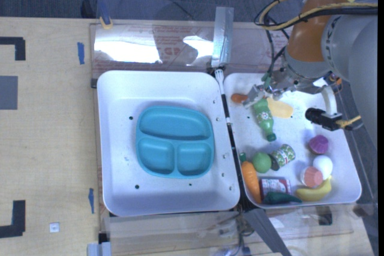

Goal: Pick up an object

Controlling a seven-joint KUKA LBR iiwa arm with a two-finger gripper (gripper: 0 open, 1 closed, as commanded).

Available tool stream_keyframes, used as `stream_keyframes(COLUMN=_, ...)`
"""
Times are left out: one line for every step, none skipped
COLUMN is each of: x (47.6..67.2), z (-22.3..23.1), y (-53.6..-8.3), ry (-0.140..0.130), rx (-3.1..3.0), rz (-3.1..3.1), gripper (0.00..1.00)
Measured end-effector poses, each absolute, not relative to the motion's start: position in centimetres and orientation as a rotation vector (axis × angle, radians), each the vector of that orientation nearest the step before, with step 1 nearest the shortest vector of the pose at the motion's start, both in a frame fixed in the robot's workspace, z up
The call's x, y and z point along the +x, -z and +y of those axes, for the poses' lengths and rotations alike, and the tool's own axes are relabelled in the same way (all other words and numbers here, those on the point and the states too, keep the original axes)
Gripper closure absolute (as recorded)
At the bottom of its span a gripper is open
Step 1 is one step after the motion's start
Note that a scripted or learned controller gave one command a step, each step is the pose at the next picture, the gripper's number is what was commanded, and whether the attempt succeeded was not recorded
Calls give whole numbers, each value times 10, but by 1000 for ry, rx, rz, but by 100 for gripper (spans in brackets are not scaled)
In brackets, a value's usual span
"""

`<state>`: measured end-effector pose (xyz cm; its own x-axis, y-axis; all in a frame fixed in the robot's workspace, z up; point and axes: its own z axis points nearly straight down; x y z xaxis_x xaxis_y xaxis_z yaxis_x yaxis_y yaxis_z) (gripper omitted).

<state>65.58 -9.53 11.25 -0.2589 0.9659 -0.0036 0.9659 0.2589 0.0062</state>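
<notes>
Green bottle (263, 117) lies flat, cap toward the near-right, beneath end effector (268, 89).

A blue divided tray (175, 141) lies in the left bin (114, 129).

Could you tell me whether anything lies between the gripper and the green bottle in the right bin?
Nothing visible does. The gripper hangs over the right bin, right above the top end of the green bottle. A yellow piece lies beside the bottle, not across it.
</notes>
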Motion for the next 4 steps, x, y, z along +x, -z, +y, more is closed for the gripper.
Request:
stream_keyframes(x=644, z=-108, y=-109, ry=0, rx=1885, rz=2512, gripper=0)
stream_keyframes(x=640, z=-133, y=-309, ry=-10, rx=1692, rz=2628, gripper=0)
stream_keyframes(x=623, z=-87, y=-326, ry=-3, rx=1366, rz=2825, gripper=0)
stream_keyframes(x=587, z=-37, y=-185, ry=4, rx=1349, rz=2848, gripper=0)
